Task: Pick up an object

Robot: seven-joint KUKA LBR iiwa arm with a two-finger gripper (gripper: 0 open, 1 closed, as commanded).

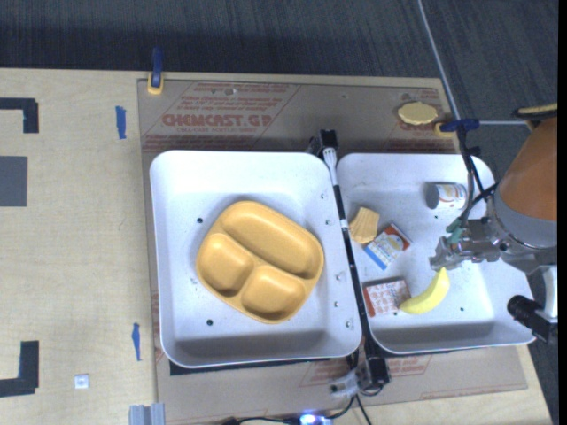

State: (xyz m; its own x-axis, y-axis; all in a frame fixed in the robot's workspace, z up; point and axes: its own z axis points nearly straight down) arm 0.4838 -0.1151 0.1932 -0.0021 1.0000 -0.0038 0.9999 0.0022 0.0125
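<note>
The banana (pixel 426 295) lies in the lower middle of the right bin (pixel 496 321), just below the gripper (pixel 449 257). Whether the gripper is apart or together cannot be told. A slip off the curved peel is judged likely. The arm is cut off at the right edge.
</note>
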